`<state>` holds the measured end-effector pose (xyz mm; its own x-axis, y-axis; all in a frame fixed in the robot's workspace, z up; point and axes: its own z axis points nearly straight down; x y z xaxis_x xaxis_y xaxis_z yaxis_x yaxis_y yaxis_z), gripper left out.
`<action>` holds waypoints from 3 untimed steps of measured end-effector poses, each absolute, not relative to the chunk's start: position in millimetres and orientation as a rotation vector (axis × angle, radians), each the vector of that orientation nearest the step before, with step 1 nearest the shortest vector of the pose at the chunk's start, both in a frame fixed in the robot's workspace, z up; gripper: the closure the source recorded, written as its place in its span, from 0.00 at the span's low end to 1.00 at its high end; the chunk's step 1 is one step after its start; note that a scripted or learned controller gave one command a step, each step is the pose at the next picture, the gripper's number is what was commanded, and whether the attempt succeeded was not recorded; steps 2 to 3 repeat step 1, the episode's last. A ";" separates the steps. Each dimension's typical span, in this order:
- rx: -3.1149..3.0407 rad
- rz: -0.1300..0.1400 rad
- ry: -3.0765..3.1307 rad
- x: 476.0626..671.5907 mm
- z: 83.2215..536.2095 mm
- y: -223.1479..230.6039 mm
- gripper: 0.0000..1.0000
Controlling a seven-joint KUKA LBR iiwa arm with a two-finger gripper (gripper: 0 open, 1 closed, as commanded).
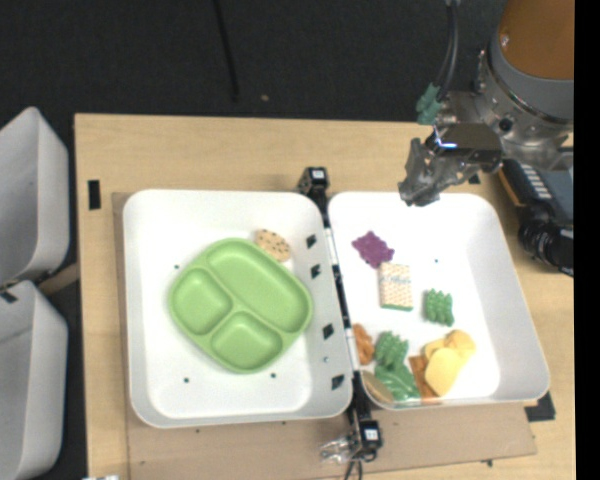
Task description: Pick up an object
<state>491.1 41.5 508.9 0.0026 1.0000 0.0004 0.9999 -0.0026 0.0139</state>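
Camera view looks down on a wooden bench [100,158] with two white bins side by side. The left bin [150,368] holds a green tray [240,306] with three compartments, sitting a little left of the bin's middle. A round speckled cookie [273,243] lies just beside the tray's upper right rim, close enough that I cannot tell whether they touch.

The right bin [480,268] holds the rest. A purple piece [372,247] lies near its upper left. Just below that is a pale patterned block [396,286], and to the block's right, slightly apart, a small green piece [439,307]. Along the lower edge sits a cluster: an orange bit [363,343] against the bin's left wall, a leafy green item [392,360] beside it, and yellow pieces [448,359] to the right, all touching or overlapping.

The arm comes in from the upper right, and the jaws [420,184] hang over the right bin's upper rim, well apart from every object. They are dark and small in this view, so whether they are spread or pressed together I cannot tell; nothing shows between them.
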 end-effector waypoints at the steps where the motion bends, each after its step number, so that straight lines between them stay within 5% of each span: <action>1: 2.220 -0.003 2.223 489.8 465.8 49.0 1.00; 3: 2.220 -0.003 2.223 489.8 465.8 49.0 1.00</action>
